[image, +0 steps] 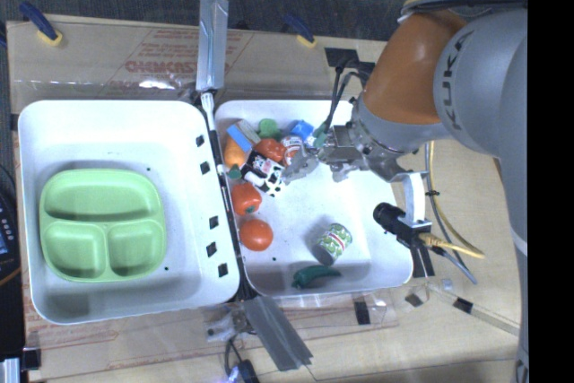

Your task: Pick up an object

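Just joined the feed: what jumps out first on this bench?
The grey arm with its orange band looms over the right bin, reaching toward a bright pile of toys at that bin's far left corner. In the left bin lies a green divided tray.

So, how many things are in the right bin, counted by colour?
Red or orange: 4, among them a tomato
Green: 3, among them a can
Blue: 2, among them a stick
Black and white: 1, a toy
Total: about 10; the pile is crowded.

Robot lab: clamped bins (36,193), bench (502,318)
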You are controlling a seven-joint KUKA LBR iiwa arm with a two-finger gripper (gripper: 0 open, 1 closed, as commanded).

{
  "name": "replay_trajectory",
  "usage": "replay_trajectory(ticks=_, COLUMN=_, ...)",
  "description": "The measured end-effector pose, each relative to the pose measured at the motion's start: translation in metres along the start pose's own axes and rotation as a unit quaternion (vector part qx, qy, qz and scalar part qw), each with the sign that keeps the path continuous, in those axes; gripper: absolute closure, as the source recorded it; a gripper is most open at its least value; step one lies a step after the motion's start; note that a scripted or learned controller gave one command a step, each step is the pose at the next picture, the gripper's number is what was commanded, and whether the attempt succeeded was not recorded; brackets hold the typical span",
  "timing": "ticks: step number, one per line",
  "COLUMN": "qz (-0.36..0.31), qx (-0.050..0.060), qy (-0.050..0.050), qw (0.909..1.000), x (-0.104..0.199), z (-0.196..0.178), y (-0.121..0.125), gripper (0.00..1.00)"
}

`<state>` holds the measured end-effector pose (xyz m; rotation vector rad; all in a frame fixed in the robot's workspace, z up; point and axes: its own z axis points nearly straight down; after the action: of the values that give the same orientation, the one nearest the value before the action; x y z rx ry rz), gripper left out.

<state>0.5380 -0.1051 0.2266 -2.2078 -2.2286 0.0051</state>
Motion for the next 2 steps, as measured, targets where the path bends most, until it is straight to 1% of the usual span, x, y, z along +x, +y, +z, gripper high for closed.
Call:
replay_trajectory(ticks=1, qz=-0.152, qx=-0.002, qy=-0.001, qw=0.9884, x=0.072, z=0.036, y=0.052, gripper=0.0)
replay_trajectory(ticks=2, qz=-0.086, qx=-0.002, qy=-0.001, qw=0.9963, x=0.046, z=0.034, y=0.096, gripper=0.0)
